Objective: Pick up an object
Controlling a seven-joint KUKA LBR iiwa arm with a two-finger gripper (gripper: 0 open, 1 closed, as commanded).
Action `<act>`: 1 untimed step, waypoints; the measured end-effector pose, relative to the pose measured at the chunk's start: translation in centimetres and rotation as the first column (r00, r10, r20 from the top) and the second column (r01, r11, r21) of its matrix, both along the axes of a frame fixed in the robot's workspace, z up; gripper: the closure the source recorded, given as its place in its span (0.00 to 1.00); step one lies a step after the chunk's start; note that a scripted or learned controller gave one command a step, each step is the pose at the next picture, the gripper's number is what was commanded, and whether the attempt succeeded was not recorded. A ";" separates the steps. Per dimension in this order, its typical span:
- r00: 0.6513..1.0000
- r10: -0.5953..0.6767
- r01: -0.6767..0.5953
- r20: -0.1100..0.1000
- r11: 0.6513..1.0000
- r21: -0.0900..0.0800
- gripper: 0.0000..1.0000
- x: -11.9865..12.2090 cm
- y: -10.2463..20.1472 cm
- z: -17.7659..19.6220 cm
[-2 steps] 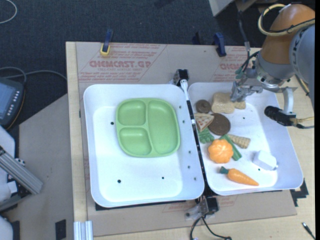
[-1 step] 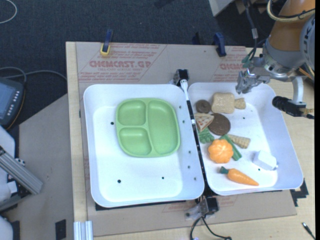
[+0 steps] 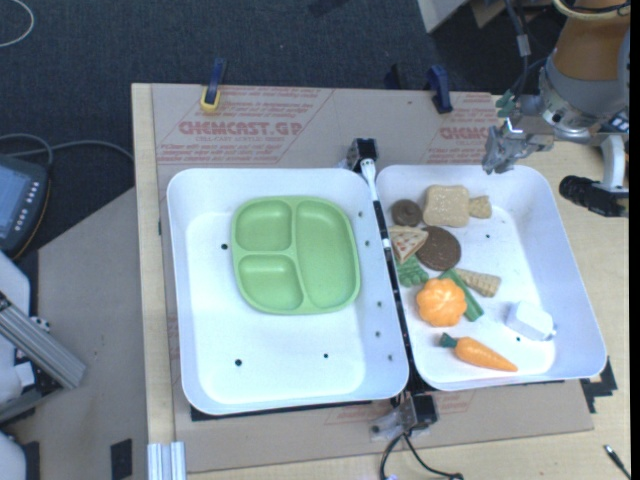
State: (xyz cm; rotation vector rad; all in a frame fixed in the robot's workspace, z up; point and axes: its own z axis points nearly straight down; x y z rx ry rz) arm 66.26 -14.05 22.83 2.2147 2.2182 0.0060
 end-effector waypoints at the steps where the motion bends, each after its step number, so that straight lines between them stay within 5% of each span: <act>1: 1.000 0.005 -0.005 -0.010 1.000 0.005 1.00 -0.5 6.2 -0.9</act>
